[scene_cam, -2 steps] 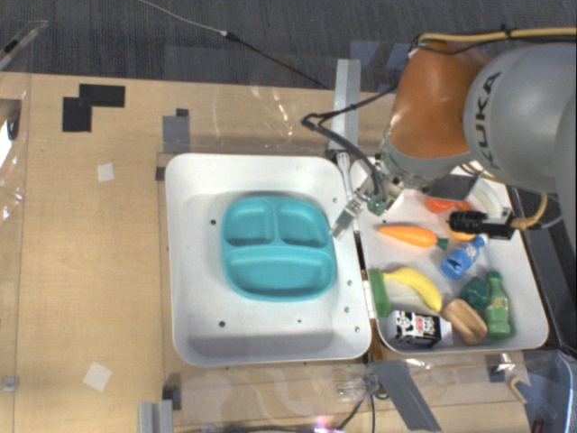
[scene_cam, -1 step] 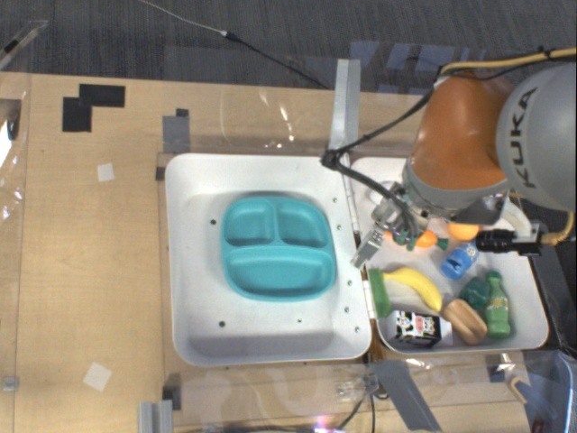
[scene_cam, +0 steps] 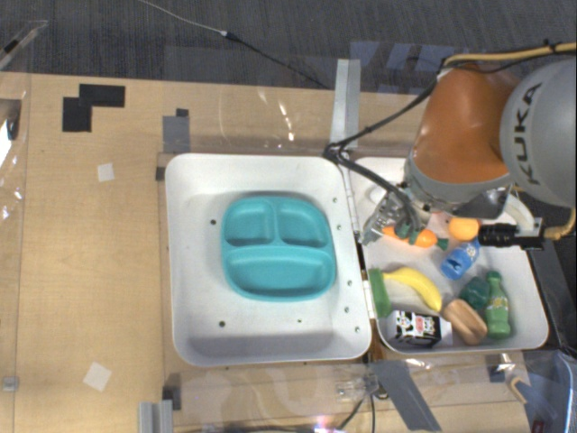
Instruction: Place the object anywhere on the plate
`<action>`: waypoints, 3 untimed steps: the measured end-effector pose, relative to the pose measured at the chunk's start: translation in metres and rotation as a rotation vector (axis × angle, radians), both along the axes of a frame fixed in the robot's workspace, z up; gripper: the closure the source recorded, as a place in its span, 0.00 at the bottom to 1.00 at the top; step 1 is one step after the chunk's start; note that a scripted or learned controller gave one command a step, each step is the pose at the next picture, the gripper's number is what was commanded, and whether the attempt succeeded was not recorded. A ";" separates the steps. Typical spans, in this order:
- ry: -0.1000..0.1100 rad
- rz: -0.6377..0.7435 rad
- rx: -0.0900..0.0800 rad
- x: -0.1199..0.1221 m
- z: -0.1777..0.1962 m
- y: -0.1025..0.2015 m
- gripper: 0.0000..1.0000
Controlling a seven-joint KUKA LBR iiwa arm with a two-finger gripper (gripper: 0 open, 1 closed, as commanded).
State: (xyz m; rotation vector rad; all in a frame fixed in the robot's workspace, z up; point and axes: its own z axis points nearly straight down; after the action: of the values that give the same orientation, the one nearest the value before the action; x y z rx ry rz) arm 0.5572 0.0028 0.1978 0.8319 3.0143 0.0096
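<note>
With end effector (scene_cam: 389, 216) low over the carrot (scene_cam: 403, 234), grip state impossible to tell: best to clamp squarely, lift clear, then cross to the plate (scene_cam: 276, 246).

The teal plate (scene_cam: 275, 258) looks like smooth matt plastic. Both white bins (scene_cam: 194, 332) have a slick plastic sheen. The bench (scene_cam: 81, 269) reads as pale wood under a clear glossy sheet. The arm's orange band (scene_cam: 460, 124) shines softly; the banana (scene_cam: 416, 285) looks glossy plastic.
</note>
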 end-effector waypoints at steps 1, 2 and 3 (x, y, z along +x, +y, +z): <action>-0.008 0.001 0.001 0.002 0.012 0.001 1.00; 0.010 0.135 0.003 -0.017 -0.014 0.158 1.00; -0.029 0.087 0.009 0.029 -0.083 0.154 1.00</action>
State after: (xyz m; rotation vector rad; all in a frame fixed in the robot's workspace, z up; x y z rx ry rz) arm 0.5867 0.1567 0.1151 0.6946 3.0228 0.0362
